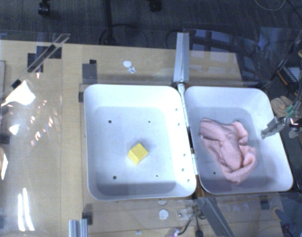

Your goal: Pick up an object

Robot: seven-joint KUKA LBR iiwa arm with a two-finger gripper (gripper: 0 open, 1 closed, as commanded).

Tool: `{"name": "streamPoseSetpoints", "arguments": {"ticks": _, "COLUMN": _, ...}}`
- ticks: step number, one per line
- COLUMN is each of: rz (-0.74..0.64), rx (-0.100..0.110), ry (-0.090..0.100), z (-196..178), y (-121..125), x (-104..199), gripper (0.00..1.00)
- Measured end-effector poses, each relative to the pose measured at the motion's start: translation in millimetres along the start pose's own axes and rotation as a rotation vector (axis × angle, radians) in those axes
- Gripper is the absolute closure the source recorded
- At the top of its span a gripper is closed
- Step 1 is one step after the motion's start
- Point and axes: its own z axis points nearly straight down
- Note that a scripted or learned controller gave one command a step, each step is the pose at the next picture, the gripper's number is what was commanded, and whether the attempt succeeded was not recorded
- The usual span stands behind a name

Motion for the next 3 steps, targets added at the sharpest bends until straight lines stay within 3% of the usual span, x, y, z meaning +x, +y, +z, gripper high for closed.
{"name": "streamPoseSetpoints", "arguments": {"ticks": 1, "rz": 0.225, "rx": -0.004, "ry": -0.002, "z": -75, "y": 48, "x": -5, "gripper": 0.00}}
{"name": "streamPoseSetpoints", "arguments": {"ticks": 2, "rz": 0.217, "rx": -0.004, "ry": -0.004, "z": -85, "y": 49, "x": -4, "gripper": 1.00}}
{"name": "streamPoseSetpoints", "arguments": {"ticks": 3, "rz": 0.485, "rx": -0.004, "ry": 0.000, "z": -169, "y": 59, "x": 94, "gripper": 1.00}}
